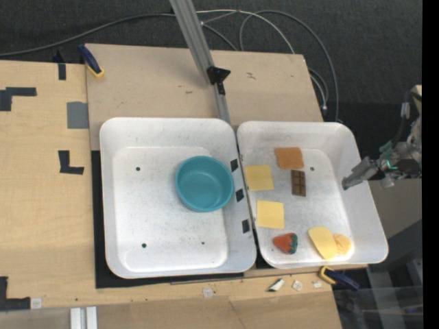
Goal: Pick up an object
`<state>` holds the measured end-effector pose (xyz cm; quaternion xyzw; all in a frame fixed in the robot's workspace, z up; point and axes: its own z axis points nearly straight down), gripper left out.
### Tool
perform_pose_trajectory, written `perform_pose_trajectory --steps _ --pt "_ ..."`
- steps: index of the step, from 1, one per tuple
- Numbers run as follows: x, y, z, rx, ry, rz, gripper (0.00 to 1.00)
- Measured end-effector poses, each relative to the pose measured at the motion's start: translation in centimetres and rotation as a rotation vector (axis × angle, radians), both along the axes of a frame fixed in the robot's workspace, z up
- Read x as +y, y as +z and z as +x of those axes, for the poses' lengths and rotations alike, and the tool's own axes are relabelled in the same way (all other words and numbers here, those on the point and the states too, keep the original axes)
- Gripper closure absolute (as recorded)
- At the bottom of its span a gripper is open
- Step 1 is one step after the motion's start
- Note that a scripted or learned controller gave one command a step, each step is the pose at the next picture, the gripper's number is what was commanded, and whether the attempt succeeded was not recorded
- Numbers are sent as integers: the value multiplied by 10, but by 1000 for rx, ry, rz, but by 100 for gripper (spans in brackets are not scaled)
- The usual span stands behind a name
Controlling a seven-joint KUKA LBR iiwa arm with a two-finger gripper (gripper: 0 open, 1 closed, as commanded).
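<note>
Desk [41,204]: pale wood, carrying two shallow white bins side by side; dark tape marks lie on its left part
Left bin [123,204]: holds a teal bowl [204,183], upright, toward the bin's right side, near the wall shared with the other bin
Right bin [329,139]: holds several small items, all apart from the arm
Upper items: a brownish-orange square [289,158] near the back; a dark brown chocolate-like bar [298,182] just below it; a yellow cheese-like slice [259,178] to the left of the bar
Lower items: a second yellow slice [269,214] below the first; a red strawberry-like piece with a green end [286,242] near the front wall; a pale yellow wedge [322,242] with a small rounder yellow piece [342,243] touching its right side, in the front right corner
Jaws [351,181]: at the right bin's right rim, dark and pointing left over the edge; nothing can be seen between them; too small and blurred to tell whether they are released or clenched
Arm: reaches in from the right, only the wrist end in view
Other: a grey metal pole [195,36] slants down from the top toward the gap between the bins; cables [288,22] loop behind; a blue and yellow clamp [91,60] sits at the back left, another [336,277] at the front right
</note>
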<state>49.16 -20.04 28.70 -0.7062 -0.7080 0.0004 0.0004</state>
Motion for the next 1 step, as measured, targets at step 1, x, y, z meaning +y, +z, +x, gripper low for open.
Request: perform_pose_trajectory --steps 1 --pt "0 0 0 0 0 0 0"
